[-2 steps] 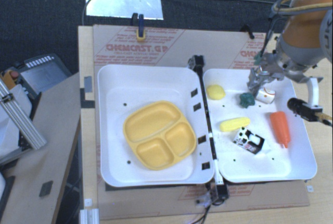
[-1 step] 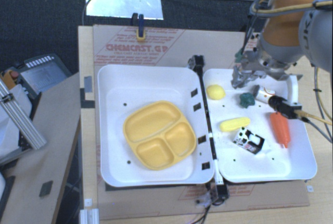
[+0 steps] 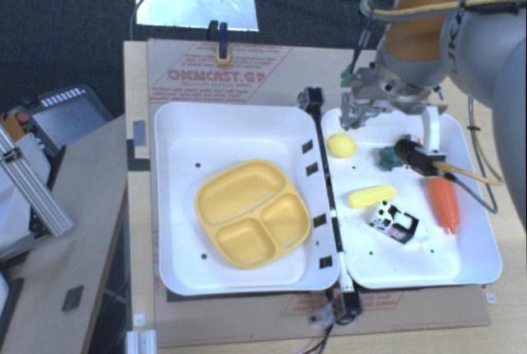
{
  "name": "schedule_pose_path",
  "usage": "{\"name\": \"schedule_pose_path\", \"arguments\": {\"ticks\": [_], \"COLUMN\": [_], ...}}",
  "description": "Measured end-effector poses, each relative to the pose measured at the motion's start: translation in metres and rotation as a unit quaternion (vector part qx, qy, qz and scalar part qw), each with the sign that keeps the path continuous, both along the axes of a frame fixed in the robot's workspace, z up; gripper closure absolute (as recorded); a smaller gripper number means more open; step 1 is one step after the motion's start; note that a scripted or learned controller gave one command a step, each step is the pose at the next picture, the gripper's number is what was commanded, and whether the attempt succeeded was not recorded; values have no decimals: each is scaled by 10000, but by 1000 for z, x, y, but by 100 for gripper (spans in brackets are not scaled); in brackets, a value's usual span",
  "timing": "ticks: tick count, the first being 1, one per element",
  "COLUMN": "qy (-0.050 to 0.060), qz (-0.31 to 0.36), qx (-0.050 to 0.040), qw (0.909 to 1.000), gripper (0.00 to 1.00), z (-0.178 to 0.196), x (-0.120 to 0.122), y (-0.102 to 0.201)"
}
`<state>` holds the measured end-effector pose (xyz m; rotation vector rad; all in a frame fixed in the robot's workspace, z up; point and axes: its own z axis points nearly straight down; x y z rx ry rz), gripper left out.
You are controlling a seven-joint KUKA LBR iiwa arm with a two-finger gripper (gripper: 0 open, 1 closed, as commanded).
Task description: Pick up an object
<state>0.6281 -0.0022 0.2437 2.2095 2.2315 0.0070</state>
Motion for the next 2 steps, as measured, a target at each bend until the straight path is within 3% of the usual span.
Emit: {"name": "schedule_pose_path", "arguments": {"ticks": [2], "qy": [0], "qz": [-4], "qx": [-3], "qw": [10000], "gripper": [100], "z": [-17], "x": [35], "y": [102]}}
